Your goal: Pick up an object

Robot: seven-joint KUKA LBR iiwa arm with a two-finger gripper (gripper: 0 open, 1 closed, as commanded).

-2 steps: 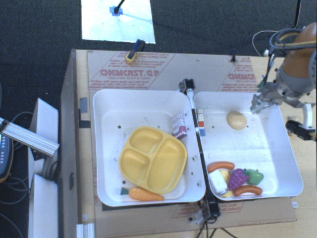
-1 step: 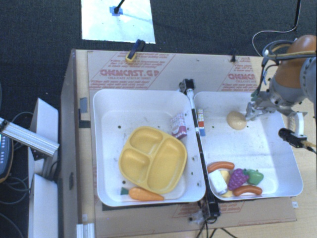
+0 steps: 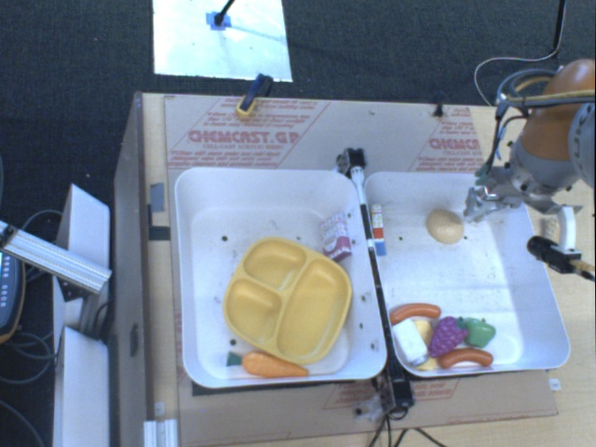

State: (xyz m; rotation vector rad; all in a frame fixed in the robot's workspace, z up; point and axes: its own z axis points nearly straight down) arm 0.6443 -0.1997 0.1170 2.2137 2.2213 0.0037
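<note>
The right bin (image 3: 521,287) holds a pale beige rounded lump (image 3: 445,226) near its far side. My gripper (image 3: 480,203) hangs just to the right of and behind that lump, close to it, and nothing shows between its tips. At the bin's near edge lies a cluster: two red sausages (image 3: 414,312) (image 3: 464,358), purple grapes (image 3: 447,334), a green pepper (image 3: 480,331) and a white block (image 3: 409,341).
The left bin (image 3: 209,250) holds a yellow divided plate (image 3: 289,301), an orange carrot (image 3: 273,366) at the front, and a small red-and-white packet (image 3: 336,236). A red, white and blue stick (image 3: 377,231) lies beside the divider between the bins.
</note>
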